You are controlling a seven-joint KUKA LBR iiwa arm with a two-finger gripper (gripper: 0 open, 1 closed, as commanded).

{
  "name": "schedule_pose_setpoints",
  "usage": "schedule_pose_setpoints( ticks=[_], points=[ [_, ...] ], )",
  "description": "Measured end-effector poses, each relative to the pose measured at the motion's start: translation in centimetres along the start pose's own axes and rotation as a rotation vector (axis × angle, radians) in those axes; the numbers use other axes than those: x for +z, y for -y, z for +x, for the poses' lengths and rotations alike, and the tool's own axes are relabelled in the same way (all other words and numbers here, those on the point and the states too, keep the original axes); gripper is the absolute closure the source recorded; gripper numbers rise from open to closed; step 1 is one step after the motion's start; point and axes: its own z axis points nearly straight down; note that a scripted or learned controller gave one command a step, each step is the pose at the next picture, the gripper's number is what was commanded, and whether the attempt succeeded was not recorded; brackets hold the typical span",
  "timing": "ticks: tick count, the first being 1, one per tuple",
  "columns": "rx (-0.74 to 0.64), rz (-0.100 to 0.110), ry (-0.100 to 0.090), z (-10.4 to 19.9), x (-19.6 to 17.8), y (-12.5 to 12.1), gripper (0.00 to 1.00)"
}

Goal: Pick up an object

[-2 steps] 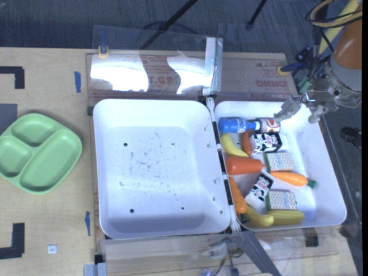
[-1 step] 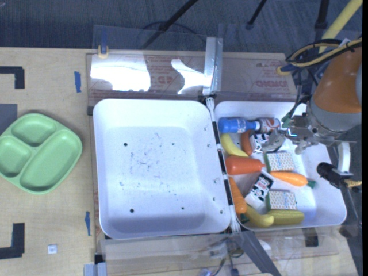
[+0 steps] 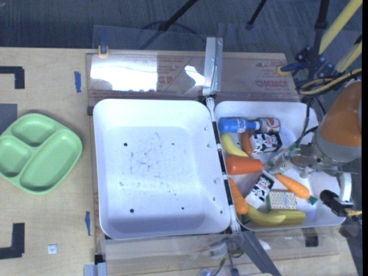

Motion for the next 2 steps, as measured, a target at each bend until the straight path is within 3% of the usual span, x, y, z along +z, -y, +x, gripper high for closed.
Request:
schedule_pose_setpoints(
  ticks=[1, 2],
  points=[
    [0.142, 0.000, -0.003, -1.52, -0.07, 4.57, 0.00],
    [0.146, 0.000, -0.001, -1.69, -1.00, 4.59, 1.00]
  ],
)
